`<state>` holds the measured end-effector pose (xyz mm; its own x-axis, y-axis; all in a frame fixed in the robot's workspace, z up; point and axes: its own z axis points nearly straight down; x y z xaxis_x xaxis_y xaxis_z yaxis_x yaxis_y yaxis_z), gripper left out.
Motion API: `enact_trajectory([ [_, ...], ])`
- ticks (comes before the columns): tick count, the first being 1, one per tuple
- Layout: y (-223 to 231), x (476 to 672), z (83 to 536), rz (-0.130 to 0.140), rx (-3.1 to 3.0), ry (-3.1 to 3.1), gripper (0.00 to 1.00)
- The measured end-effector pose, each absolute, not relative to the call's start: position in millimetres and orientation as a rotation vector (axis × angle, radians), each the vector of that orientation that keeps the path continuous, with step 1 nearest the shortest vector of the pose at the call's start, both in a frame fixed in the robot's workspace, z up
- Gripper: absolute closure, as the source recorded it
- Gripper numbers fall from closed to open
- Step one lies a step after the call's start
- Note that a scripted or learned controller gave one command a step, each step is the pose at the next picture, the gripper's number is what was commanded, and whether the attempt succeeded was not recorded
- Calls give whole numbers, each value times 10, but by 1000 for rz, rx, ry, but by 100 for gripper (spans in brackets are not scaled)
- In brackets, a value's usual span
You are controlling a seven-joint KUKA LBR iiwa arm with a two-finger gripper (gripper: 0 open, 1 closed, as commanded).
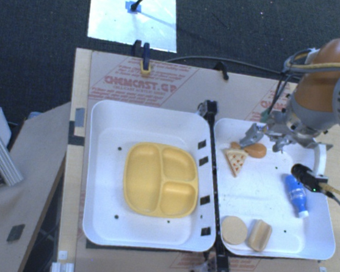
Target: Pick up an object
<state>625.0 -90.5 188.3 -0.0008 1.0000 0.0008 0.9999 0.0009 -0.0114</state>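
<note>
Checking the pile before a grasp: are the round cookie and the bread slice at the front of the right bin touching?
Touching. The camera view shows the round cookie and the bread slice side by side, edges meeting with no white bin floor between them.

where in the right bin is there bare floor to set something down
The right bin has a bare patch mid-floor, bordered by the pizza slice, the blue bottle and the round cookie with the bread piece. The top is crowded: the pincer sits over the orange piece.
</note>
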Motion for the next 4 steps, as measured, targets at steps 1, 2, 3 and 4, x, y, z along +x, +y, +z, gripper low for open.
enact_trajectory([
  [1, -904, 6279, 1955, -1, -2219, -2225, 0],
  [2, -915, 6251, 1329, 3, -2218, -2221, 0],
  [3, -908, 6246, 816, 3, -2218, -2221, 0],
  [4, -912, 6259, 952, -1, -2220, -2223, 100],
])
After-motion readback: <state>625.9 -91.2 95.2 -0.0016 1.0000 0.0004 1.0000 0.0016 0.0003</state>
